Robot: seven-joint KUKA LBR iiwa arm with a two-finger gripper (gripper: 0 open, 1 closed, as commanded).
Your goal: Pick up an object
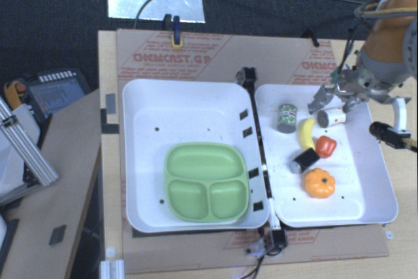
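**Inspector:** Camera view, left side first. What is in the left bin?

**Assistant:** One green divided tray, lying flat toward the near edge.

**Inspector:** And the right bin?

**Assistant:** Five items, grouped near the middle. A small can stands upright at the far left of the group. A banana lies just beside it. A red pepper touches the banana's near end. A black block sits below them, and an orange pumpkin lies nearest the camera.

**Inspector:** End effector?

**Assistant:** At the bin's far right, low over a white cylinder. Whether it is wide, narrow or holding the cylinder, I cannot tell.
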